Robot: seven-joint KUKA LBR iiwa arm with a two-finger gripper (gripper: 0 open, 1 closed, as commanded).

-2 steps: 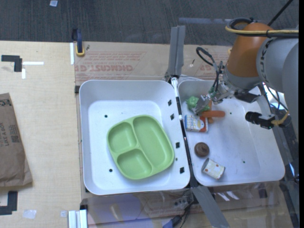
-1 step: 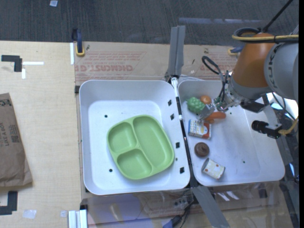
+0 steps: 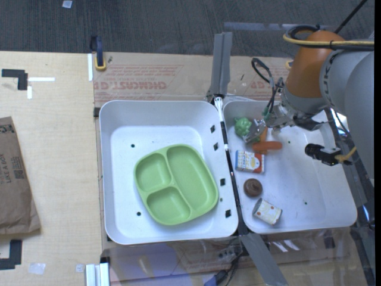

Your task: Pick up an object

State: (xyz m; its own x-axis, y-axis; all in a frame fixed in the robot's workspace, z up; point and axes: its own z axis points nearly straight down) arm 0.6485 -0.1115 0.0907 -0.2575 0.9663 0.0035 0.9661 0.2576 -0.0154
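Observation:
My gripper (image 3: 259, 130) reaches down into the back left of the right bin (image 3: 309, 201), its tip right next to a green broccoli toy (image 3: 242, 126) and just above an orange carrot-like piece (image 3: 269, 146). In front of these lie a small white and orange carton (image 3: 249, 161), a brown round cookie-like piece (image 3: 253, 187) and a small tan and white box (image 3: 267, 211). The fingers are small and dark against the clutter.
The left bin (image 3: 119, 159) holds a green three-section plate (image 3: 175, 184). A metal divider post (image 3: 221, 64) rises between the bins at the back. A brown paper bag (image 3: 15, 177) lies on the bench at far left. Cables loop near the wrist (image 3: 262, 70).

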